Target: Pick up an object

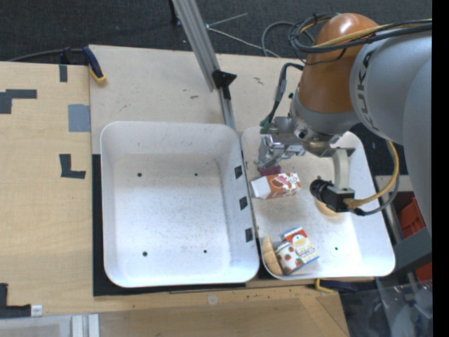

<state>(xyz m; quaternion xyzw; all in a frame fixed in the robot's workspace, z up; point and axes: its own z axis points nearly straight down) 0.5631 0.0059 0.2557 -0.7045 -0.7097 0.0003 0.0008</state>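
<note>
The wooden bench [161, 90] carries two shallow white bins side by side on a black mat [97, 223]. The left bin [112, 188] sits well to the left of the gripper's fingers [269, 153]; the right bin [372, 251] lies directly beneath them. Grey and black tape patches [78, 116] mark the bench surface far to the fingers' left, past the left bin.

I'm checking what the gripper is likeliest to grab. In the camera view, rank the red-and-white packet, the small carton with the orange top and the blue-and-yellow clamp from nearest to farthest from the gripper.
1. Red-and-white packet: right bin, just below the gripper.
2. Small carton: same bin, near its front edge.
3. Blue-and-yellow clamp: on the bench beyond the left bin, far left.
</note>
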